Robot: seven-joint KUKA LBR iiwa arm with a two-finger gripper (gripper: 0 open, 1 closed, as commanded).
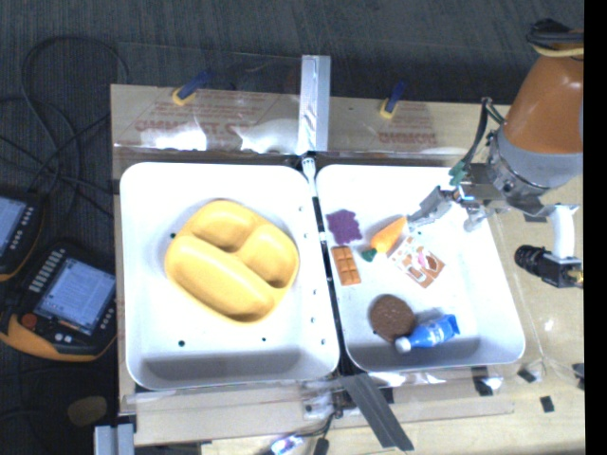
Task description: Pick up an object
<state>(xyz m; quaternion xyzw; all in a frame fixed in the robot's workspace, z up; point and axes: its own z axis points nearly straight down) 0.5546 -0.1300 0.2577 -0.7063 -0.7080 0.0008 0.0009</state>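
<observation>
The right bin holds several small items: a purple lump, an orange waffle-like bar, an orange carrot-shaped toy with a green end, a white and brown packet, a round brown cookie and a small blue bottle. My gripper hangs over the upper part of this bin, its tip just right of the carrot toy and above the packet. Nothing shows as held in it.
A large yellow bread-shaped object lies in the left bin. The divider between the bins runs down the middle. The arm's orange and grey body stands over the right bin's far right corner. Handheld controllers lie off the bench at left.
</observation>
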